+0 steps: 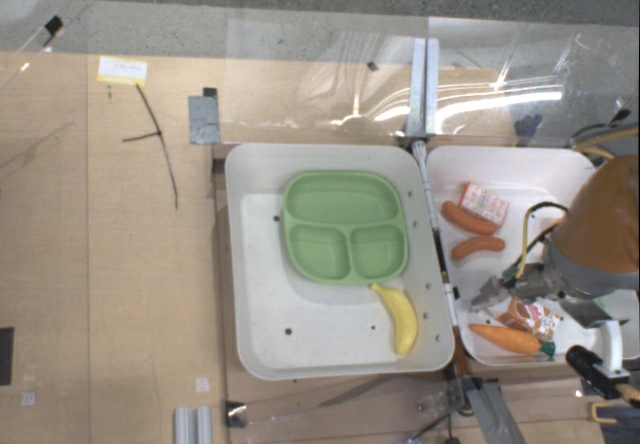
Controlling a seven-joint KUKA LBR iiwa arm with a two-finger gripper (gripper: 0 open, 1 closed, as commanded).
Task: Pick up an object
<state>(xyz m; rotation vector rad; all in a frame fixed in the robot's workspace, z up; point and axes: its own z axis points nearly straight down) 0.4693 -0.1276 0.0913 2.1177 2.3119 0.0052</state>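
In the right bin (520, 172) lie two reddish sausages (470, 220) (478, 249). A red and white packet (487, 200) lies behind them. An orange carrot (508, 339) lies near the front wall, with a second printed packet (530, 314) just behind it. My gripper (503, 288) is down in this bin, just above that second packet and right of the lower sausage. The arm's orange band (605, 222) hides the bin's right part. I see nothing held.
The left bin (250, 262) holds a green divided plate (345, 227) and a yellow banana (400, 317) in front of it. A low wall (436, 242) separates the two bins. Clear plastic sheeting (330, 72) stands behind them. Bare wooden bench (100, 262) lies to the left.
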